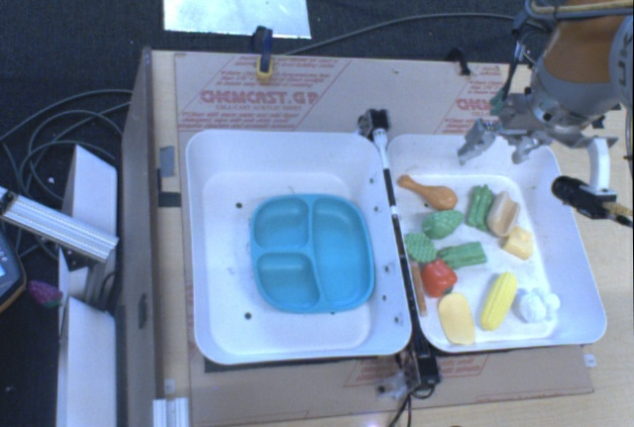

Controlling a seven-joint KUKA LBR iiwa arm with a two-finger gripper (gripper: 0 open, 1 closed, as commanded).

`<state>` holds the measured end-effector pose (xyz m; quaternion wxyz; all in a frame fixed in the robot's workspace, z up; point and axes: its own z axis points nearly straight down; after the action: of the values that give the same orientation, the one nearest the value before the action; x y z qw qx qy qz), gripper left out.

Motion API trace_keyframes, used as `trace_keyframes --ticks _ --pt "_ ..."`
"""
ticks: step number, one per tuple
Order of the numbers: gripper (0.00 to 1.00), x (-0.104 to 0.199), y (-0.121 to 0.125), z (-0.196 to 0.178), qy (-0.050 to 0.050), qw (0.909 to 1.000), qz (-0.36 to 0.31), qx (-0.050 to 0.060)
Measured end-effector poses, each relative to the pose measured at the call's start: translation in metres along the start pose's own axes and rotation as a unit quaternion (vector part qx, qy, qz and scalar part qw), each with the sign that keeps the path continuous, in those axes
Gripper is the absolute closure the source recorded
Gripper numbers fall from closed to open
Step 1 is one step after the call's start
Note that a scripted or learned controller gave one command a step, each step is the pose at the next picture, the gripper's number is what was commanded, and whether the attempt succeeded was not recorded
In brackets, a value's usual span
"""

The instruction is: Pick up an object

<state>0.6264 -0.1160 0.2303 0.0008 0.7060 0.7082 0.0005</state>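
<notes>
My gripper (500,146) hangs over the far edge of the right bin (580,262), open, with nothing between its fingers. Below it in that bin lie toy foods: an orange drumstick (428,190), a green bean pod (479,206), a bread slice (502,213), a yellow cheese wedge (518,243), green leafy pieces (442,224), a red tomato (438,277), a yellow corn cob (497,299), a pale yellow piece (456,318) and a white cauliflower (536,304). The gripper is above and apart from all of them.
The left bin (223,187) holds a blue divided plate (312,252). A divider bar (391,207) runs between the bins. Cardboard (297,88) lies under the bins, and cables and boxes sit off the bench's left side.
</notes>
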Motion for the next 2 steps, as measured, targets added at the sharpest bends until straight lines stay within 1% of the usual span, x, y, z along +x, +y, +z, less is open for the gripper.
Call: trace_keyframes --ticks 1,2 --pt "0.0 0.03 -0.016 0.09 0.0 1.0 -0.001 0.002" --pt "0.0 0.029 -0.024 0.146 0.0 1.0 0.001 0.001"
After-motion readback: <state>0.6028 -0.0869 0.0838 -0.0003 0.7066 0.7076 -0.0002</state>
